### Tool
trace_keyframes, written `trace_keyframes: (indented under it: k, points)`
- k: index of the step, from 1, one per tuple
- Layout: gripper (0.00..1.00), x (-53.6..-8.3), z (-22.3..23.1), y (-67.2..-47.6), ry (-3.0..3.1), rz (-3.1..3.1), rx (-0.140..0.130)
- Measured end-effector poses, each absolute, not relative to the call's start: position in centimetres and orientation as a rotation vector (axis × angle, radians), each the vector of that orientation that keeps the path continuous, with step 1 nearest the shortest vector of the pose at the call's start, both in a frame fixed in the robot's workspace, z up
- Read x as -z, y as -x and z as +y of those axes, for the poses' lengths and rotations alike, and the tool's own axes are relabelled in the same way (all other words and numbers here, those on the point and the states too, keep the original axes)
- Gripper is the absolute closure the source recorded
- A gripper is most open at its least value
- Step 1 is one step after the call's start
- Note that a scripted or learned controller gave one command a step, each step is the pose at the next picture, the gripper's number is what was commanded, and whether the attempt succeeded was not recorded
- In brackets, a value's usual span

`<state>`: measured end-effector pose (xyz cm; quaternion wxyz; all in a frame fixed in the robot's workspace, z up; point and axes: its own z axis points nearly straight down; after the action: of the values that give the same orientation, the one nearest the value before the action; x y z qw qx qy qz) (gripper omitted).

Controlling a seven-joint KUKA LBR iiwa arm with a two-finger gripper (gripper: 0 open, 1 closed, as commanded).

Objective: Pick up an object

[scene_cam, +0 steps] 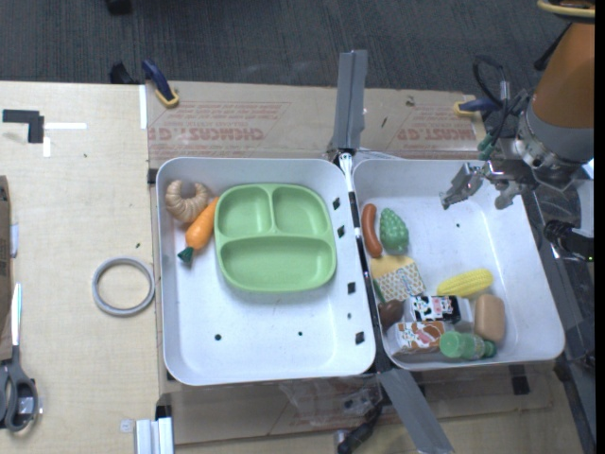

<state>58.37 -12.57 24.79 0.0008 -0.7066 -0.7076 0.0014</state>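
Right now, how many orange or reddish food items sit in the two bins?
2 clearly: a carrot in the left bin beside the green tray, and a sausage in the right bin. The cluttered pile may hide more.

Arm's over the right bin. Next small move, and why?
Probably ease the pincer down and toward the yellow toy corn cob. It hovers at the right white bin's far corner above bare floor, nothing between its fingers, while the toys cluster along the near and left sides.

One fixed camera looks down at a slant from above the bench (76,253), far enough to take in both bins (265,348), with floor beyond them.
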Motion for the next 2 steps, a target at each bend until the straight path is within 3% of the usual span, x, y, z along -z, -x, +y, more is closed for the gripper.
trace_keyframes:
  k: [1, 2]
  points:
    - [0.00, -19.1, -7.7, -60.8, 2.082, -2.351, -0.003]
    - [0.00, -9.5, -10.3, -57.7, 1.904, -2.497, -0.002]
